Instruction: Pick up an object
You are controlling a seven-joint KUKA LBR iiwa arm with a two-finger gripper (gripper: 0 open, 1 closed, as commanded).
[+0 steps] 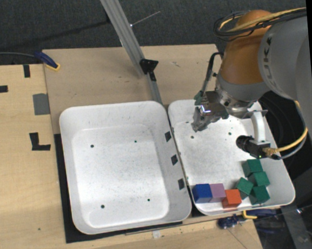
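Objects for picking: small blocks clustered along the near edge of the right bin (219, 102). Blue block (202, 192) at the near-left corner, touching a pale purple block (217, 190) on its right. Orange block (232, 197) just beside the purple one, slightly nearer the rim. Four green blocks (255, 180) grouped at the near-right corner, some tilted, touching one another.

Claw (201, 120) hangs over the far-left part of the right bin, well apart from the blocks. Nothing visible between its fingers; whether they stand apart or together, cannot tell: dark, small, seen from above. Grey arm with orange band (247, 48) reaches in from the right, above the bin's far edge. A black fitting with yellow cable (254, 146) lies over the bin's right side.

Left bin (74, 123) sits just beside the right one, rims touching. Both rest on a tan tabletop (19, 176) marked with black tape pieces. A grey metal pole (123, 26) slants across the far side.
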